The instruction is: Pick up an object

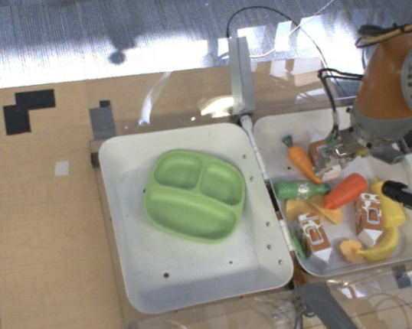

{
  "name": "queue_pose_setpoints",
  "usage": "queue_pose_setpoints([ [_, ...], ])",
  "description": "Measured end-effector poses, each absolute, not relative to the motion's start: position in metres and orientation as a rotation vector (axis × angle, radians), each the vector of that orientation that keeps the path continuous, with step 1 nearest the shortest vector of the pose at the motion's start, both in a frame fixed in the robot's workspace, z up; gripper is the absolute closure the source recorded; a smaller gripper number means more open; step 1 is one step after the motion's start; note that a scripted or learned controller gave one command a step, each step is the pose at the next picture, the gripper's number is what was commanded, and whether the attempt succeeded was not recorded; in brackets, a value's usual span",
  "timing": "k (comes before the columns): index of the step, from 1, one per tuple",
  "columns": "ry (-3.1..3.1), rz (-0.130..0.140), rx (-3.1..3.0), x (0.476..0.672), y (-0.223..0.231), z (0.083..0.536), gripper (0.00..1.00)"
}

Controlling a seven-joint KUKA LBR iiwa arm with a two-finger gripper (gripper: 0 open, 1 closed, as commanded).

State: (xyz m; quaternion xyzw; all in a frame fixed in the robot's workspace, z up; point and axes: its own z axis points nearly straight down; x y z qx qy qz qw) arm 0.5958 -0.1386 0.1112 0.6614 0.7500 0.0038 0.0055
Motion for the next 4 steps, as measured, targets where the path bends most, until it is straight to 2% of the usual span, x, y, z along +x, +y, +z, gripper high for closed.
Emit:
queue_pose_setpoints([
  [1, 2.233, -0.056, 2.270, 0.657, -0.094, 0.155, 1.00],
  [2, 2.565, -0.003, 1.815, 0.668, -0.060, 0.223, 1.00],
  [3, 2.625, 0.005, 1.713, 0.670, -0.085, 0.269, 1.00],
  [4, 2.561, -0.011, 1.834, 0.667, -0.018, 0.226, 1.00],
])
